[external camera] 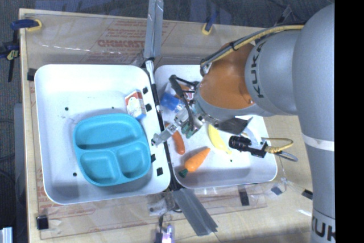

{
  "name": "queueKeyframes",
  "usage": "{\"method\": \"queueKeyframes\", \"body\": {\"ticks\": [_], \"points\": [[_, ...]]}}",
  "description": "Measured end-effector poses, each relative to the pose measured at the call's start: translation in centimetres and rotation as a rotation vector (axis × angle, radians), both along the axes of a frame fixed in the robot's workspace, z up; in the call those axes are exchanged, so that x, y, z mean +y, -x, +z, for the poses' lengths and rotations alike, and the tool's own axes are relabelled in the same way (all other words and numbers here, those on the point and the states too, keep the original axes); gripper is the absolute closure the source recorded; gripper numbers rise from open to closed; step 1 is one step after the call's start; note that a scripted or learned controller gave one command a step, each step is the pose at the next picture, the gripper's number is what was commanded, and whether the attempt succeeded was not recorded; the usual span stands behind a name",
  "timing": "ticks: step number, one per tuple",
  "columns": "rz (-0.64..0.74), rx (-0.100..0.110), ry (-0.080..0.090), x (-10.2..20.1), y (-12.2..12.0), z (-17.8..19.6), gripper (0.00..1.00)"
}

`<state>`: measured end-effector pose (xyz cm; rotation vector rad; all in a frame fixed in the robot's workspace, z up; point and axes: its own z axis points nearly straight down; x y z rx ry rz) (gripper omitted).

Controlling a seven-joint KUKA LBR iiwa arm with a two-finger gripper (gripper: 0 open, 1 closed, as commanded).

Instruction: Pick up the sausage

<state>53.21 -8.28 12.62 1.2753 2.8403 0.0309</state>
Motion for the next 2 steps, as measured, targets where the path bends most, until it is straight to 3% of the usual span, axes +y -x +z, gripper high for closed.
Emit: {"method": "queueKeyframes", "body": {"ticks": [1, 2], "points": [[0.105, 0.041, -0.024, -1.3, -1.9, -1.0, 0.00], [0.214, 0.048, -0.035, -1.6, -3.0, -1.1, 0.00]]}}
